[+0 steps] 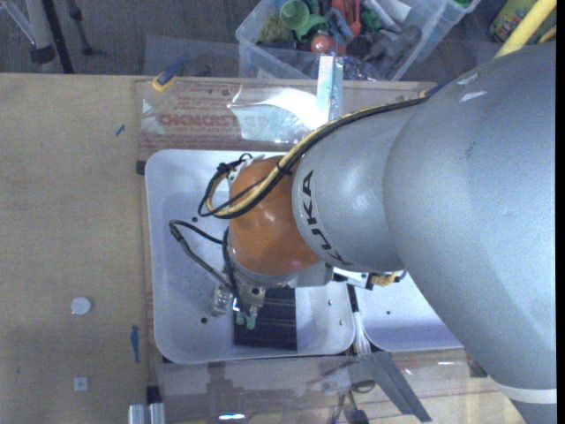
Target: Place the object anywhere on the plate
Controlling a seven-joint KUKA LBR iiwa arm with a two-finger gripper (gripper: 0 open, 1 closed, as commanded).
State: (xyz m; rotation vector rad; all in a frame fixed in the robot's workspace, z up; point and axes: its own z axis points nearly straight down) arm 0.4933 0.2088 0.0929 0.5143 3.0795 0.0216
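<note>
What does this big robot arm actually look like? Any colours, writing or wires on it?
The arm is thick, rounded and smooth grey, with black KUKA lettering near the wrist. Next comes a glossy orange band. Yellow and black cables run along it and loop out beside the band. The gripper at the end is small and metallic.

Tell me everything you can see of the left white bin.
The left white bin is a shallow tray with rounded corners, plastic by its look, flat on the wooden bench. The arm covers much of its floor; the gripper sits low near its front wall, by a flat dark ribbed thing. Its right edge lies beside the second bin.
</note>
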